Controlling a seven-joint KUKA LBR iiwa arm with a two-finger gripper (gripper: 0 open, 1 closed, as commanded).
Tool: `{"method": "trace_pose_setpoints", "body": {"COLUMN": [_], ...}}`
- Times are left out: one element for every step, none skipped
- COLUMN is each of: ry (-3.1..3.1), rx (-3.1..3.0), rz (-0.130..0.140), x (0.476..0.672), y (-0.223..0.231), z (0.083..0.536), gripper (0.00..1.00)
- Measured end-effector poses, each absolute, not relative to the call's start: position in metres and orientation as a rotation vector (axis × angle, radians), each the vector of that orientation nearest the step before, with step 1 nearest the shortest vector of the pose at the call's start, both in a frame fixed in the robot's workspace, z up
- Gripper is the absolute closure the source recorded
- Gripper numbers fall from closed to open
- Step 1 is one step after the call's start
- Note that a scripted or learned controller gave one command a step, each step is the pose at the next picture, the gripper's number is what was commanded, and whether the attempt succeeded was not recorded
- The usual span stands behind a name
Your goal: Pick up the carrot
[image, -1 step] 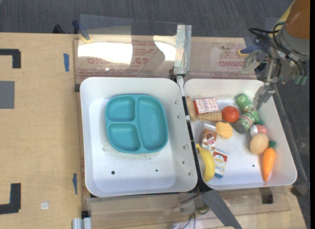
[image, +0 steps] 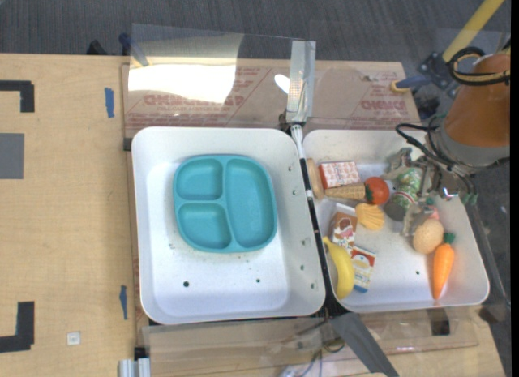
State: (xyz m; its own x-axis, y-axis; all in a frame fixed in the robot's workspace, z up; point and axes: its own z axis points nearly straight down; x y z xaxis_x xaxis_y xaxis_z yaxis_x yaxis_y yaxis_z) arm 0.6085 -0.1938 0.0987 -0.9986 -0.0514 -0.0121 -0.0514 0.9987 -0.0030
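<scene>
The orange carrot (image: pixel 442 267) with a green top lies in the right bin (image: pixel 474 290), near its front right corner, tip pointing to the front. My gripper (image: pixel 415 191) hangs over the back right part of that bin, above and to the left of the carrot, and apart from it. A beige potato-like piece (image: pixel 427 236) lies between the gripper and the carrot, touching the carrot's green end. Cables and metal parts clutter the gripper's lower end.
The right bin also holds a red tomato (image: pixel 377 190), a cone (image: pixel 347 192), a red-and-white box (image: pixel 338 174), a yellow piece (image: pixel 371 217), two small cartons (image: pixel 359 260) and a banana (image: pixel 340 267). A teal divided plate (image: pixel 225 203) sits in the left bin (image: pixel 154 286).
</scene>
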Motion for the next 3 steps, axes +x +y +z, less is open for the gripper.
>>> {"method": "trace_pose_setpoints", "body": {"ry": [3.136, 3.135, 3.038], "rx": [-0.138, -0.117, -0.765], "rz": [0.002, -0.001, 0.002], "x": [0.537, 0.491, 0.511], "y": [-0.223, -0.223, -0.123], "z": [0.086, 0.087, 0.087], "gripper": [0.0, 0.0, 0.0]}}
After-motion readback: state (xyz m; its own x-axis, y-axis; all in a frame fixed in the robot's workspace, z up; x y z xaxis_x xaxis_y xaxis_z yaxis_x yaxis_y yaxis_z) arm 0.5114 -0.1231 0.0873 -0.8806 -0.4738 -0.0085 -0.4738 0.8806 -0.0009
